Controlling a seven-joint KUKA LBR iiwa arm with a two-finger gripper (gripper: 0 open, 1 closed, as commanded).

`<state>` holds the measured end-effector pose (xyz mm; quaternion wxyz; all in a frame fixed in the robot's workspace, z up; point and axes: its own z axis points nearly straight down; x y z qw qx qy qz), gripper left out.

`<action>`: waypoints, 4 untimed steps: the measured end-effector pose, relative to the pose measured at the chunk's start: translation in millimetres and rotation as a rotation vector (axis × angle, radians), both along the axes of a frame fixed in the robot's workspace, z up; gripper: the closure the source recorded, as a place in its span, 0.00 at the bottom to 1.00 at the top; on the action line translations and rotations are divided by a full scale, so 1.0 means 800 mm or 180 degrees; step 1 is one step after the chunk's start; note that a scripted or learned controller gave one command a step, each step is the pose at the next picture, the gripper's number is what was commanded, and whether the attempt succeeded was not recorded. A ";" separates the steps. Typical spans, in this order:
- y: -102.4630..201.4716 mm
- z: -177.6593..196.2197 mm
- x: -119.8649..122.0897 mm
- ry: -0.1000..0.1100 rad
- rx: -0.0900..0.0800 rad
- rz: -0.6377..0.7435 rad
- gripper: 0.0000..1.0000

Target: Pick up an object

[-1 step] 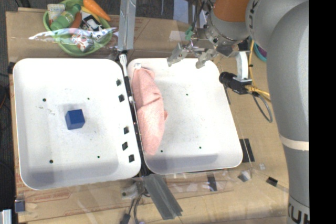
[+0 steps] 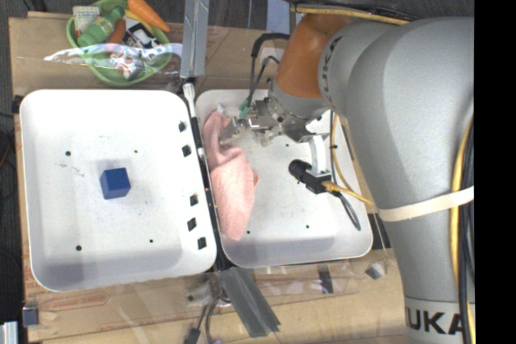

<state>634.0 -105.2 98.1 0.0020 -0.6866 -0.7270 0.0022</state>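
A pink cloth point(image 2: 231, 183) lies crumpled along the left side of the right bin point(image 2: 322, 242). A small blue cube point(image 2: 115, 182) sits alone in the left bin point(image 2: 48, 125). My gripper point(image 2: 239, 127) reaches down into the right bin's back left corner, right at the top end of the pink cloth and touching or nearly touching it. The grey arm with its orange band point(image 2: 302, 64) comes in from the right and covers much of that bin's right side.
A green bowl point(image 2: 121, 52) with toy vegetables and packets stands behind the left bin. A black connector and cable point(image 2: 310, 173) hang over the right bin's floor. A metal divider with black clips point(image 2: 196, 173) runs between the bins.
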 end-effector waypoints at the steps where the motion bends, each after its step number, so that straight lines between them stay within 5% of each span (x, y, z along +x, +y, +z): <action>1: -0.003 -0.008 -0.041 -0.0009 0.0006 0.0436 0.00; 2: -0.027 -0.007 -0.143 -0.0018 0.0005 0.0580 0.00; 3: 0.007 -0.007 -0.081 -0.0014 0.0003 0.0628 0.00; 4: -0.036 -0.007 -0.172 -0.0021 0.0004 0.0725 0.00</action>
